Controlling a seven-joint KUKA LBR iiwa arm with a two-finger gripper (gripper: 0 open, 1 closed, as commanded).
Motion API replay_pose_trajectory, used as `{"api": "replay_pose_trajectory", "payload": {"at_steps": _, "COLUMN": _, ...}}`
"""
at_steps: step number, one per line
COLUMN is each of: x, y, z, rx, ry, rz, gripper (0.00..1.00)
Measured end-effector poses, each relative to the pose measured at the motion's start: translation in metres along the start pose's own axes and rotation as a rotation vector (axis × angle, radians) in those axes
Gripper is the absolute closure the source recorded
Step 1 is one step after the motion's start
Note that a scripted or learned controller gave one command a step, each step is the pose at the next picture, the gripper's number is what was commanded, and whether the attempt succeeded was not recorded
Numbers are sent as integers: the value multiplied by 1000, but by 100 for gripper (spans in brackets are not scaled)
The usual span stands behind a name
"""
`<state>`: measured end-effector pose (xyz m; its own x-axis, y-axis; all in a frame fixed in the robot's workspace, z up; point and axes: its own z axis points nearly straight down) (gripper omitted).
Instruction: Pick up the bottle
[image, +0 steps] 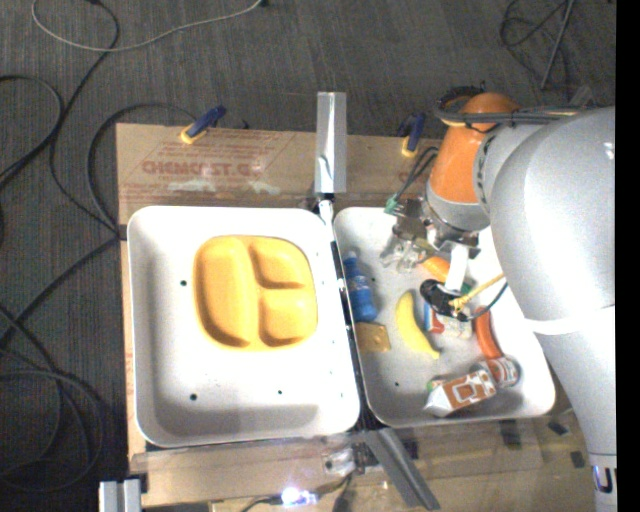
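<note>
- Right bin (372, 222): bottle (357, 288) lies flat against the wall next to the left bin (160, 330). There's no visible gap on that side.
- Open floor on the bottle's other side, toward bin centre. Nearest thing is a small tan square (375, 338), just beside its near end.
- Banana (410, 325) sits mid-bin, near the bottle but apart from it.
- Carton (458, 393) lies at the near-right corner and an orange item (486, 335) by the right wall. Both are well apart from the bottle.
- Gripper (402, 250) is over the far half of the right bin, to view-right of the bottle's far end and not touching it. Released or clenched: can't tell. Nothing seen in its grasp.
- Arm (550, 220) takes up the view's right side and overhangs the bin's right edge.
- Left bin holds a yellow compartment tray (255, 290) w/ bare white floor all round it.
- Surface: both bins sit on a cardboard sheet (200, 170) w/ red print, a blue clamp (203, 122) on its far edge. A metal bar (331, 140) stands upright at the far end of the seam btwn the bins.
- Room: dark carpet (60, 250) around the bench.
- Bottle is blue. Long axis runs far-to-near in the view, approx parallel to the shared wall, near end angled slightly toward bin centre. Which end is the cap: can't tell.
</note>
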<state>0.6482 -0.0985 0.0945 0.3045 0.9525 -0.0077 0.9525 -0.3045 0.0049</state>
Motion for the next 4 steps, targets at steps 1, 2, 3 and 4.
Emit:
{"api": "replay_pose_trajectory", "payload": {"at_steps": 1, "x": 0, "y": 0, "z": 0, "rx": 0, "ry": -1, "rz": 0, "gripper": 0}}
{"api": "replay_pose_trajectory", "payload": {"at_steps": 2, "x": 10, "y": 8, "z": 7, "rx": 33, "ry": 1, "rz": 311, "gripper": 0}}
{"api": "replay_pose_trajectory", "payload": {"at_steps": 3, "x": 15, "y": 9, "z": 7, "rx": 69, "ry": -4, "rz": 563, "gripper": 0}}
{"api": "replay_pose_trajectory", "payload": {"at_steps": 4, "x": 14, "y": 14, "z": 0, "rx": 37, "ry": -5, "rz": 562, "gripper": 100}}
